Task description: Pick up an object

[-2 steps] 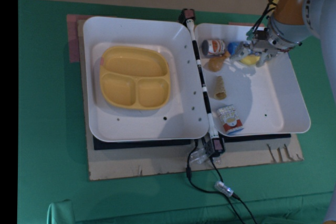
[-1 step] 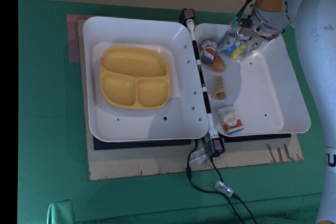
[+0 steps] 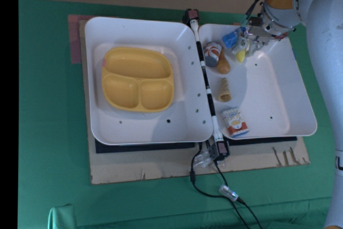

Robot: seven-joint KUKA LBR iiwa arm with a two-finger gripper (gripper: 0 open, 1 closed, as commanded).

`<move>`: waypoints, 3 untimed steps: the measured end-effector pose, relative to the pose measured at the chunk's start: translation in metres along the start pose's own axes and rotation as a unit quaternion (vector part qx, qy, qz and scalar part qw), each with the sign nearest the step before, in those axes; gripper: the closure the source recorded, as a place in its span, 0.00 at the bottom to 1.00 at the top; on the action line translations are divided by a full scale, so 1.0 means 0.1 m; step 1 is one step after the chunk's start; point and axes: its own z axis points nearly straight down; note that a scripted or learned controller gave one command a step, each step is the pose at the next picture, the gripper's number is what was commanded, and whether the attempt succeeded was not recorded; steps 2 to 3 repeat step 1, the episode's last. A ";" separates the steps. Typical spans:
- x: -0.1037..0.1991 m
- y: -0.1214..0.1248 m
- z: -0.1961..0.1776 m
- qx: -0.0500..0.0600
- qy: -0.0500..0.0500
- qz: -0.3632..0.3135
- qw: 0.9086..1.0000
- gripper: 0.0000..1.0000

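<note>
Several small toy items lie in the right-hand white bin (image 3: 278, 94), right of the frame's centre. A blue block (image 3: 230, 39) and a yellow piece (image 3: 241, 54) sit near its upper edge. Below them, a striped can (image 3: 212, 51) touches an orange cone (image 3: 223, 65). A tan waffle cone (image 3: 223, 89) lies lower, and a small printed packet (image 3: 235, 121) lies flat near the bottom left.

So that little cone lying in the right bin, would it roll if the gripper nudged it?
Likely yes: the cone lies on its side on the smooth floor of the right bin, so it would probably roll in a curve. It looks small and light.
</note>
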 end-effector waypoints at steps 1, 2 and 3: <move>0.60 0.00 -1.38 -0.009 0.006 -0.003 1.000 1.00; 0.60 0.00 -1.38 -0.009 0.006 -0.003 1.000 1.00; 0.60 0.00 -1.38 -0.009 0.006 -0.003 1.000 1.00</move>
